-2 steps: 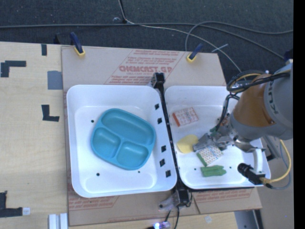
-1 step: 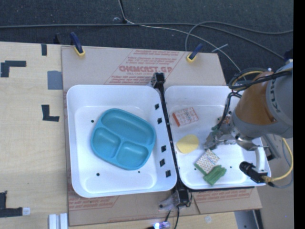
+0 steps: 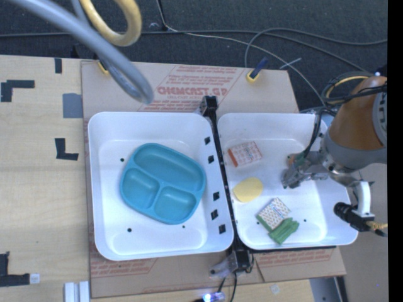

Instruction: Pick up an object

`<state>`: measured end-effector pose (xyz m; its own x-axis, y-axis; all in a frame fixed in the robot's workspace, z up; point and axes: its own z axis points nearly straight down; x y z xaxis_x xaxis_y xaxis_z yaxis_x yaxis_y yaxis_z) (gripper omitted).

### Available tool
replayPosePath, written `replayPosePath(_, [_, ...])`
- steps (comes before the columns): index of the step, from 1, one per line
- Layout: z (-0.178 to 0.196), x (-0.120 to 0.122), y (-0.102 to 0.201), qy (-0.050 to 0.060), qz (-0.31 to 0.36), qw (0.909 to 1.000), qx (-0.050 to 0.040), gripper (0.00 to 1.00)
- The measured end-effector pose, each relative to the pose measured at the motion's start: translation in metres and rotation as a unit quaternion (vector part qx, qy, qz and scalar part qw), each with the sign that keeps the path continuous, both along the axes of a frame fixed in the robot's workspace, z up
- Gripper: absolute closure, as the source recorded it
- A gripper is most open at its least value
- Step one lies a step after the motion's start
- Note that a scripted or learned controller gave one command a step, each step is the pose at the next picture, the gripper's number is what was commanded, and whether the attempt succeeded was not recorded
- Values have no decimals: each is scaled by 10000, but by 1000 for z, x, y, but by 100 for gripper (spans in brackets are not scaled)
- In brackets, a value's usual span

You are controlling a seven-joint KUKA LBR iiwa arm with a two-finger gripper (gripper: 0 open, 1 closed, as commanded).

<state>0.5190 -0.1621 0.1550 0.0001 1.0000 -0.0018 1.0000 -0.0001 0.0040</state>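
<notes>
The right bin [image 3: 271, 121] holds a small red-and-white packet [image 3: 244, 153], a yellow oval object [image 3: 248, 190], a checked packet [image 3: 273, 213] and a green object [image 3: 284, 231] lying against it. My gripper [image 3: 296, 175] hangs low over the right part of this bin, to the right of the yellow object and above the checked packet. Nothing shows between its fingers, and how they stand is too dark to read. The orange band [image 3: 354, 121] of the arm is at the right edge.
The left bin [image 3: 101, 131] holds a blue divided plate [image 3: 163, 182]. A black divider [image 3: 217, 168] runs between the bins. Grey and yellow hoses [image 3: 104, 17] cross the upper left. Cables [image 3: 283, 43] lie behind the bins on cardboard [image 3: 189, 83].
</notes>
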Motion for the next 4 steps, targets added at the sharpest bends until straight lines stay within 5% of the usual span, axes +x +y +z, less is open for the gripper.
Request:
replayPosePath(2, [93,3,-11,2,8,10000,1,100])
replayPosePath(4, [83,42,83,29,29,10000,12,100])
